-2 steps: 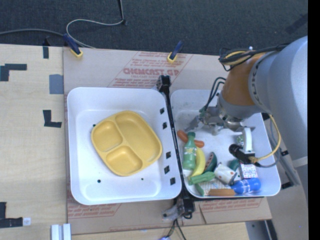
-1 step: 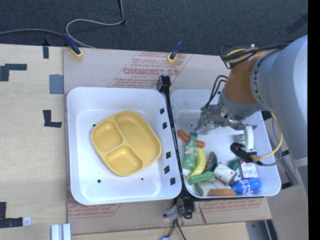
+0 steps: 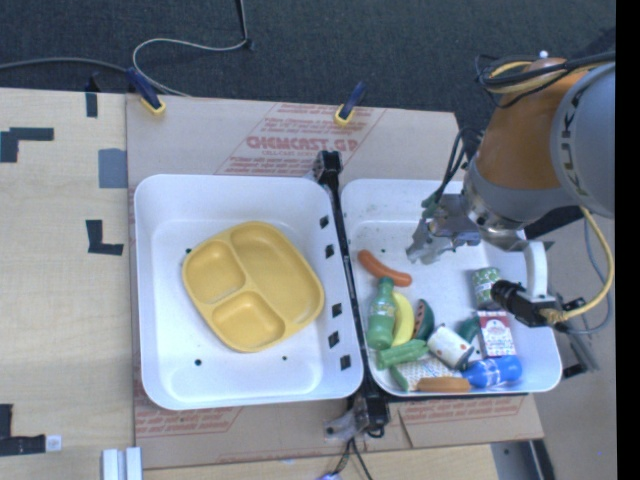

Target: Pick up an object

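My gripper (image 3: pixel 428 247) hangs over the right bin (image 3: pixel 440 203), above its bare upper part, with nothing visible between its fingers. Just left and below it lies an orange hot dog (image 3: pixel 383 266). Lower in the bin sit a green bottle (image 3: pixel 381 314), a yellow banana (image 3: pixel 403 317), a dark green avocado-like piece (image 3: pixel 424 319), a white can (image 3: pixel 451 347), a red and white carton (image 3: pixel 496 333), a green can (image 3: pixel 487 286) and a blue bottle (image 3: pixel 494 372).
The left bin (image 3: pixel 160 288) holds a yellow divided plate (image 3: pixel 252 285). A black divider with clips (image 3: pixel 337 268) runs between the bins. Cables (image 3: pixel 190 53) and yellow clamps (image 3: pixel 350 108) lie at the cardboard's far edge. The arm's body (image 3: pixel 530 148) looms over the right bin's upper right.
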